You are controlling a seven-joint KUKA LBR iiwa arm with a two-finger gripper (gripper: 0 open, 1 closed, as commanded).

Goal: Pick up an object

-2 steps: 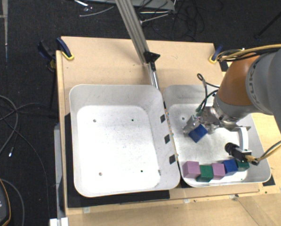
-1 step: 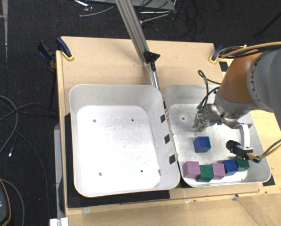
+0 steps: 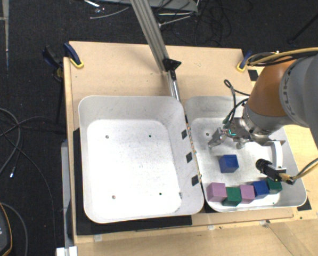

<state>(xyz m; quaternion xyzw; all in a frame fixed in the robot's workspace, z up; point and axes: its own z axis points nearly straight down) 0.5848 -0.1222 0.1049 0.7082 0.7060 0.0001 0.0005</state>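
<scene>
Approach step: my claw [image 3: 220, 138] hovers at 11 o'clock of blue cube [image 3: 228, 162]; grip state unclear; must descend next.

Dark carpet floor [image 3: 25, 31], loose cables [image 3: 9, 137], plywood bench [image 3: 121, 68].

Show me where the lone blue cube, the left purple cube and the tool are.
lone blue cube [image 3: 228, 162], camera view, on its top face.
left purple cube [image 3: 217, 191], camera view, on its top face.
tool [image 3: 221, 137], camera view, at the finger end above the right bin.
</scene>
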